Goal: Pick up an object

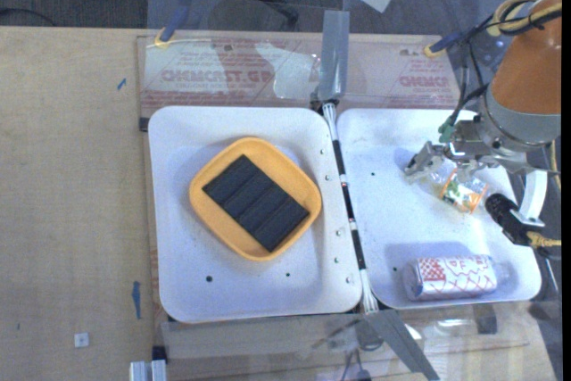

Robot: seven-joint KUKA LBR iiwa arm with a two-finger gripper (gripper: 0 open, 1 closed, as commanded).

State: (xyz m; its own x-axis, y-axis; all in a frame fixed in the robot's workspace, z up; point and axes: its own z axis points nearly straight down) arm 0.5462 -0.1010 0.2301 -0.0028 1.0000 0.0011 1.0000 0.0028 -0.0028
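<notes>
Approach looks to be the step in hand; gripper point(446, 158) hovers in the right bin point(375, 134), its state impossible to tell, just above a crinkly packet point(462, 192) (likeliest target); next comes a straight descent onto it.

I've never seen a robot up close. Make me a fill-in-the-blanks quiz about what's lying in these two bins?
1. The orange tray with a black slatted insert lies in the ____ white bin.
2. The red-and-white patterned cylinder lies on its ____.
3. The gripper hangs above the ____ white bin, beside a small colourful packet.

Missing words: left; side; right
</notes>
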